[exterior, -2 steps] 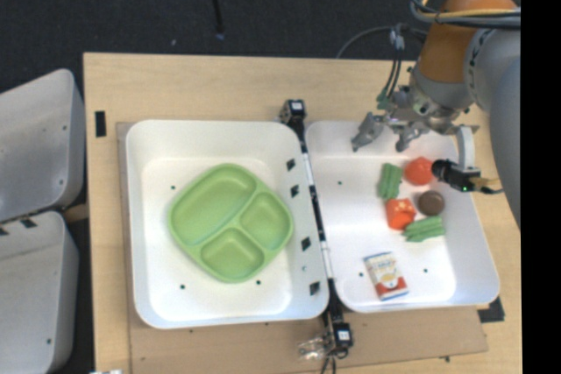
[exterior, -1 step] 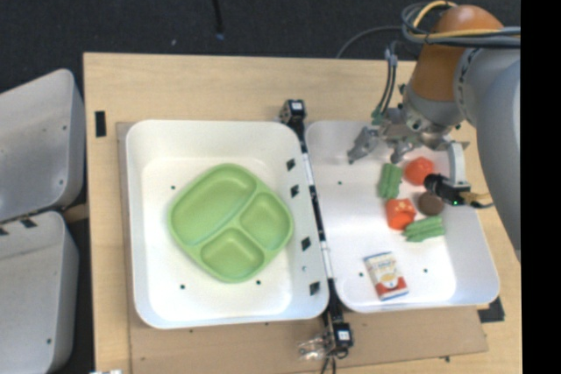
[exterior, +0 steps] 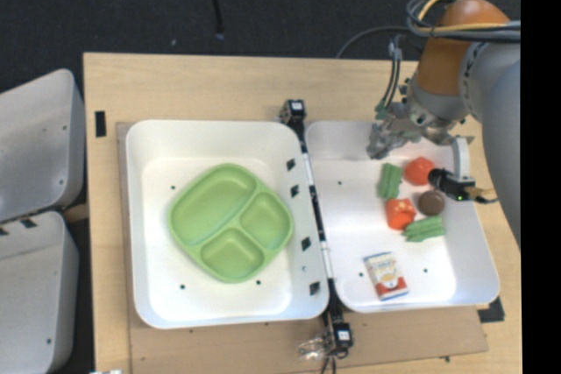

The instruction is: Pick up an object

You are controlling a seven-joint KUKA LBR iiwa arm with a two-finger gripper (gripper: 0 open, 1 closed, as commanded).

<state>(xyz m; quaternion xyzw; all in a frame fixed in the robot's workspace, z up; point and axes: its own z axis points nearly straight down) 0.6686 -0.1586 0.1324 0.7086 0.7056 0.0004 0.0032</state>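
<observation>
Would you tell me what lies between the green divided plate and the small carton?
In the camera view, the bins' adjoining rims separate the plate from the carton.

One fixed camera above the bench (exterior: 105,74), slanting down, both bins (exterior: 140,188) framed

Grey arm (exterior: 495,92) with rounded orange band (exterior: 456,39) above the wrist. Black and yellow cables (exterior: 438,13) looped over the top, thin grey cable alongside. Dull grey metal gripper (exterior: 386,140) below, small green mark near it.
</observation>
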